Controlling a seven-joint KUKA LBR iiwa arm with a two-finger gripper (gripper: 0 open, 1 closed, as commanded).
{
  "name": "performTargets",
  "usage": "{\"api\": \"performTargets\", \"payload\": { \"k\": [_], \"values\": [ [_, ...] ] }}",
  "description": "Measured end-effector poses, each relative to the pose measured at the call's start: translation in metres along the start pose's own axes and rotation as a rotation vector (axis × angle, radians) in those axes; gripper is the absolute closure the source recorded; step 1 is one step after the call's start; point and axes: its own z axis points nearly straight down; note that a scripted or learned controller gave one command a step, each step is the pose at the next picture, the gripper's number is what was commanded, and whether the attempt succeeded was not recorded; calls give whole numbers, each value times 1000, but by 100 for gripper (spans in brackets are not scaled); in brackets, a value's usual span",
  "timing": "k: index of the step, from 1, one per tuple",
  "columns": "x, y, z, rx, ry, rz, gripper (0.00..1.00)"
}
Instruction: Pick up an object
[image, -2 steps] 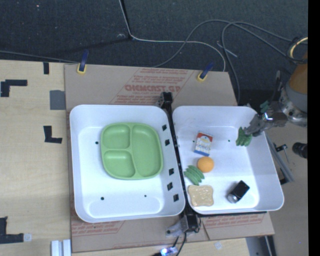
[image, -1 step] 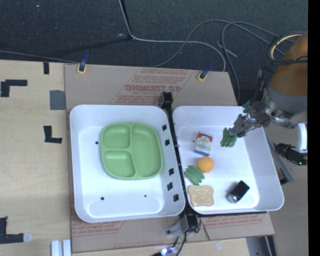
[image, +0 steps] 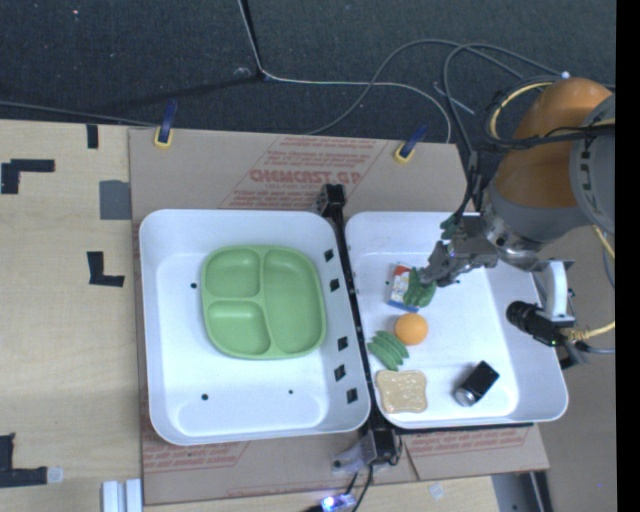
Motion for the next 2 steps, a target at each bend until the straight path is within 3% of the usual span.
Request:
{"api": "performTargets", "payload": {
  "k": [2],
  "values": [
    [116,-18,-6,-1,1,-3,100]
  ]
}}
